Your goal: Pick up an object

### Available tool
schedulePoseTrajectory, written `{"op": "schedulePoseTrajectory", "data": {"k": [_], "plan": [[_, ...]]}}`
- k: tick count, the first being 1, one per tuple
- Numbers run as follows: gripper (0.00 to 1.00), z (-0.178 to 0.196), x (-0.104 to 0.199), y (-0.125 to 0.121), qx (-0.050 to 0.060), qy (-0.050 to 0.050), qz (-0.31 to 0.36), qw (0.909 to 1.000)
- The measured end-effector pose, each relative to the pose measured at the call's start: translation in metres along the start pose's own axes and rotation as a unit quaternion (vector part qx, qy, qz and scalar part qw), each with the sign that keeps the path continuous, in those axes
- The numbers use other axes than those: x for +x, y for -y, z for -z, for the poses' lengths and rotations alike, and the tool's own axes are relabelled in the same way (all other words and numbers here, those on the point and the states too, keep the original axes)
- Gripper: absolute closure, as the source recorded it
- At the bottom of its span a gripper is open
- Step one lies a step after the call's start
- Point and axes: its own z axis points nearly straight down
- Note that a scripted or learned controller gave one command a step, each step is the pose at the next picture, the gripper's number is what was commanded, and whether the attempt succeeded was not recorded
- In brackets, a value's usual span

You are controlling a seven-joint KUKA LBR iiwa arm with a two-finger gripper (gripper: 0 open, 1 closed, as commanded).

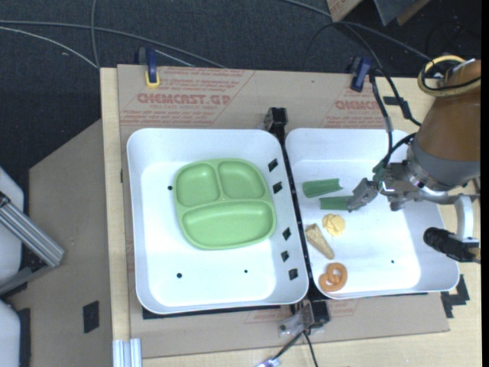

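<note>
So my gripper is hanging low in the right bin, and honestly I can't tell from up here whether my jaws are apart or together. They're just a dark blurry lump at the end of my wrist. The tip sits right against the near end of the lower green piece, close enough that they overlap in the view, so whether I'm actually touching it or just above it, no idea.

Just past that, a bit farther out from my jaws, is the other green piece, lying roughly parallel to the first.

Below my jaws, toward the front of the bin, there's a small yellow lumpy thing, and beside it a tan wedge that looks like a slice of something. Too small to say what. Farther forward still is an orange ring-shaped item near the bin's front wall.

Way off on the far side of the divider from me, the left bin holds a green divided plate with three sections.

My own arm is cut off at the edge of the view.
</note>
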Motion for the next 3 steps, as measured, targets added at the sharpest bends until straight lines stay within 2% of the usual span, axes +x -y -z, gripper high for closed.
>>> {"op": "schedulePoseTrajectory", "data": {"k": [2, 3], "plan": [[0.0, -0.092, -0.001, -0.01, 0.002, -0.001, 0.0, 1.0], [0.0, -0.103, -0.001, -0.012, -0.001, 0.0, 0.0, 1.0]]}}
